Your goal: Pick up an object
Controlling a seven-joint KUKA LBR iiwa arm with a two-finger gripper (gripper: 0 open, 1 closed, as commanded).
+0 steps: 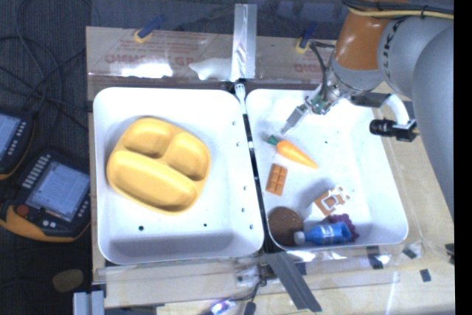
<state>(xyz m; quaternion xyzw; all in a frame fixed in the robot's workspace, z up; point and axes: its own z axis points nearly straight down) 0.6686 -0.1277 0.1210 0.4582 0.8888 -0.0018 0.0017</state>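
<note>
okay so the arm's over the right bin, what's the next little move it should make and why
Probably ease the pincer down and slightly toward the carrot. The pincer hangs just above the carrot's green end, nothing shows between its fingers, and the carrot lies apart from the other items in the right bin.

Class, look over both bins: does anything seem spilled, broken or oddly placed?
Nothing looks spilled or broken. The yellow bread-shaped toy fills the left bin by itself, while the carrot, blue bottle and other small items lie loose in the right bin.

We see a thick grey arm (431,77) with a rounded orange band (363,37), black cables (391,9) looping over it, and a slim metallic gripper (293,119) at its tip.
</note>
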